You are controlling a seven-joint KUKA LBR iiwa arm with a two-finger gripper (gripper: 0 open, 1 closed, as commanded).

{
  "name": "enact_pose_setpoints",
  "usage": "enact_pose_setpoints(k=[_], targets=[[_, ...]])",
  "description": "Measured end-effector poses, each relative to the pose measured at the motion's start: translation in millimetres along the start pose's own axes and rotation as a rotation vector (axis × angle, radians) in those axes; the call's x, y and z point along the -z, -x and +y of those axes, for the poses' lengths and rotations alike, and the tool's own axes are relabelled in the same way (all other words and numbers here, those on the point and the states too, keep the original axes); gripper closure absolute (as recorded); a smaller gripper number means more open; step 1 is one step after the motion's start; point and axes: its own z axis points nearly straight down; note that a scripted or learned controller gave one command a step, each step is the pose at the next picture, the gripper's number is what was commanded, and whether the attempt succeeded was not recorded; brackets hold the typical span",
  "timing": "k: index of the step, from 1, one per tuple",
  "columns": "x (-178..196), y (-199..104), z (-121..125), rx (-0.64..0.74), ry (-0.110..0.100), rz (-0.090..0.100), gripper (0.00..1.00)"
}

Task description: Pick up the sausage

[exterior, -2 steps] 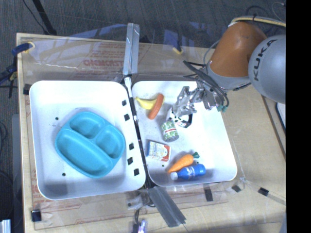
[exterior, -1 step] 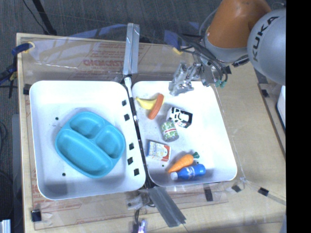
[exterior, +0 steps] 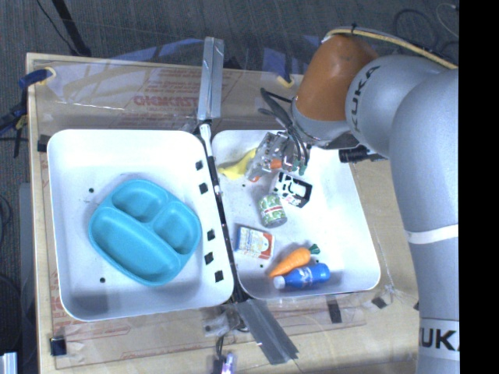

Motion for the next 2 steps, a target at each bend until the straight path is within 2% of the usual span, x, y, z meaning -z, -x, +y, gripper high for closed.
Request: enact_pose_setpoints(k=[1,2], targets=[[75,-5,-18,-0.146,0.0,-0.005,1.0],[76,1,-52,-0.128,0.001,-0.007,1.0]])
